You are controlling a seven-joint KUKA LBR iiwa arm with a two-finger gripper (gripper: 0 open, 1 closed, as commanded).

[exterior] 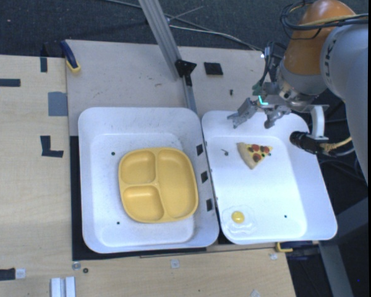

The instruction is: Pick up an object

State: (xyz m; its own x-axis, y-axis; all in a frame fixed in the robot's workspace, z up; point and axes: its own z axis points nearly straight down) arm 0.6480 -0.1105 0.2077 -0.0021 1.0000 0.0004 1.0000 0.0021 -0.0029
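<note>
Now we have the end effector (255, 114) hanging over the far edge of the right bin (309, 190), its two fingers spread apart with nothing between them, and the arm (334, 42) reaching in from the right. Just below it in our view lies the pizza slice (254, 153), flat on the bin floor, its point toward the near side and its topped crust toward the far side; a fried egg (238, 219) sits well apart near the bin's front edge. The left bin (93, 184) carries a yellow divided plate (157, 184), which we leave alone. We judge the slice to be the closest target, so the step in hand is the approach. To do it well we want the fingers centred over the slice and set across its narrower width, kept wide until they straddle it, then brought down close to the floor, since so thin and flat a thing will slip out of a high pinch. We also mind the bin's far wall, which is near.
</note>
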